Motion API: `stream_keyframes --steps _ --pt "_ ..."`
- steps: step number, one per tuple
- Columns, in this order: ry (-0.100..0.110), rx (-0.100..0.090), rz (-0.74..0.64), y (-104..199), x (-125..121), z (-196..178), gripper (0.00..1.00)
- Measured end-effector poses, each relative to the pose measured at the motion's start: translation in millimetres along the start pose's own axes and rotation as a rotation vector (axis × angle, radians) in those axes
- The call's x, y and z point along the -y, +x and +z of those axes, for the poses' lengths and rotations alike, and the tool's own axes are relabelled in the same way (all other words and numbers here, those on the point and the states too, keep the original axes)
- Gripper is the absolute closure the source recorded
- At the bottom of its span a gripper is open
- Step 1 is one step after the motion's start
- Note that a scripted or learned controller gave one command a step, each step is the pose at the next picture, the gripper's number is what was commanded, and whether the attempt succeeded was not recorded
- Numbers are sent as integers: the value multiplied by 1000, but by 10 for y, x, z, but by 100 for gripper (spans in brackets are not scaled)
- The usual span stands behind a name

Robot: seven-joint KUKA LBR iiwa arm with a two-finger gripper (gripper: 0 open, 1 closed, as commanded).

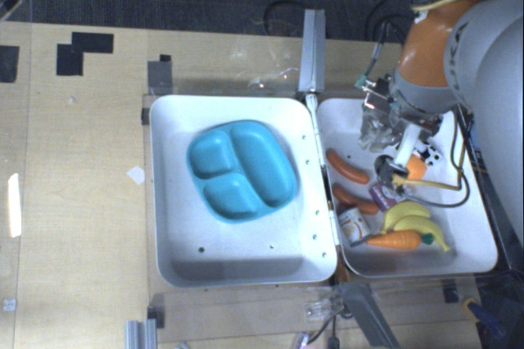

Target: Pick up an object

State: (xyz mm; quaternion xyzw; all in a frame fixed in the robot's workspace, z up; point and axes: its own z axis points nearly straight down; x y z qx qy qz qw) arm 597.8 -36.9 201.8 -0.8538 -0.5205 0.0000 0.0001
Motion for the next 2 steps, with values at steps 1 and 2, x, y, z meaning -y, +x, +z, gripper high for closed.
stream_keyframes --steps 1,2 --pt "0 0 16 -437 552 34 100" --pt "2 1 301 50 524 110 100"
